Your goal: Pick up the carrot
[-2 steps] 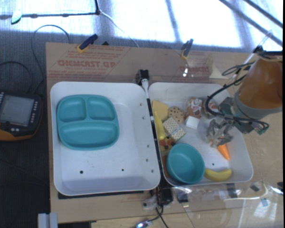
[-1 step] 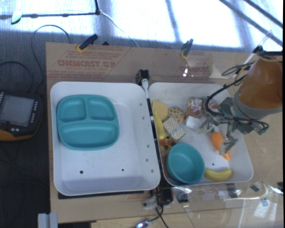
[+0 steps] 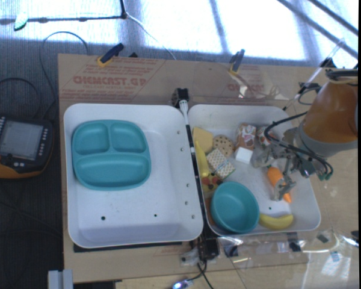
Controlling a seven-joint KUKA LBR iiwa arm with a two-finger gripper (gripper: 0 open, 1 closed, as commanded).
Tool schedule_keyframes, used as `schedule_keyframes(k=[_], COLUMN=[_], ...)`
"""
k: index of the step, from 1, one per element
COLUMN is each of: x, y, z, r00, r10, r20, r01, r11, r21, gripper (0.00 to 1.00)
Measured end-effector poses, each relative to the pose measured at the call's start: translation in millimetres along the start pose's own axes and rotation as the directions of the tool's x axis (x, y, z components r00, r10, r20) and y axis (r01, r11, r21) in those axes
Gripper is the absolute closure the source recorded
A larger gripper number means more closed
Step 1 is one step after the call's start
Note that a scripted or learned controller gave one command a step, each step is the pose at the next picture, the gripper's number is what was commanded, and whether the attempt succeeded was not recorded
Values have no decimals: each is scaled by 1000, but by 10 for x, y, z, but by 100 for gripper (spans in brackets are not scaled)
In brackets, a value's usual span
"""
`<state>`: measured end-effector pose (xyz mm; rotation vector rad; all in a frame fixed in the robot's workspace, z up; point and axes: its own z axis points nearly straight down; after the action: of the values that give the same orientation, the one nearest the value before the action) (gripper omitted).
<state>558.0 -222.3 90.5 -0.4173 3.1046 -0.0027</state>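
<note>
Camera view has the tool [image 3: 283, 182] down in the right bin [image 3: 307, 218], right on top of the carrot [image 3: 275, 177]. Honestly can't tell how wide it's open, or whether it's got anything. The carrot pokes out orange on the tool's side facing the teal bowl [image 3: 234, 206], just above the banana [image 3: 275, 221]. Cables hide its long axis.

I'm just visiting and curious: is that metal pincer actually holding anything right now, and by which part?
It cannot be told. The pincer sits right at the carrot in the right bin, but a real hold is too unclear.
</note>
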Motion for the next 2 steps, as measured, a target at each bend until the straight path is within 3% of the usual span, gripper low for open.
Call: schedule_keyframes(k=[1,2], x=[331,304], y=[77,66], z=[-18,-133], r00=[977,977], r10=[215,213], r20=[12,15], r01=[-215,-213], r11=[977,977], r21=[6,10], gripper=[0,100])
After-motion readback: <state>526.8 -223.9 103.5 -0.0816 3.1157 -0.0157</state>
